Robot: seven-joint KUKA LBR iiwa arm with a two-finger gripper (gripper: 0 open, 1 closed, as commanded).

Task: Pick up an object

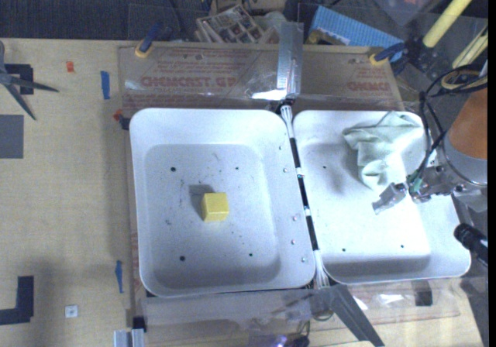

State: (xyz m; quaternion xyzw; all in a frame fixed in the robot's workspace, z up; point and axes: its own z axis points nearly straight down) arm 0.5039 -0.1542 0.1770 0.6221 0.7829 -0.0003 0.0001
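Note:
A small yellow cube (215, 206) sits near the middle of the left bin (155, 136). A crumpled white and pale green cloth (378, 148) lies in the upper part of the right bin (341, 245). My gripper (387, 197) is low over the right bin, just below and to the right of the cloth's lower end. It points left from the arm's wrist (442, 183). I cannot see anything held in it, and whether it touches the cloth is unclear.
The arm with its orange band (474, 132) hangs over the right bin's right rim, with black cables looping beside it. A metal divider (298, 183) separates the bins. Clear plastic sheeting and clutter lie behind both bins.

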